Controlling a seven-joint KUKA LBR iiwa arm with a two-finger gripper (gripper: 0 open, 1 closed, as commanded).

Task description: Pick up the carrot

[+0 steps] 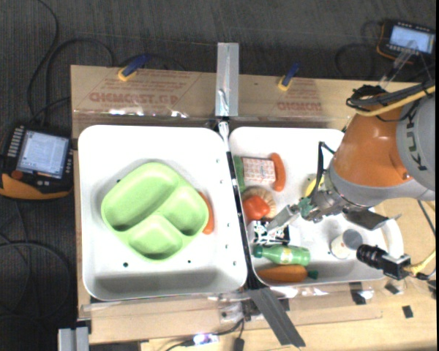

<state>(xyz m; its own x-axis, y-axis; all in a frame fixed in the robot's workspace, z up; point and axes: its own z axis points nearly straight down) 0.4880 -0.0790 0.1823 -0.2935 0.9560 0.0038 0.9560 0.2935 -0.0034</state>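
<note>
The brown tabletop carries two white bins, left bin beside right bin, with a metal bar between them.

Arm in from right, gripper low, fingers maybe apart.

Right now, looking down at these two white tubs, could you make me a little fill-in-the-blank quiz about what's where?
1. The green plate with three compartments lies in the ____ bin.
2. The carrot lies along the right bin's ____ edge, just below the green bottle.
3. The arm's band above the wrist is coloured ____.
4. The pincer hangs over the ____ bin, beside the tomato.

Missing words: left; near (bottom); orange; right
</note>
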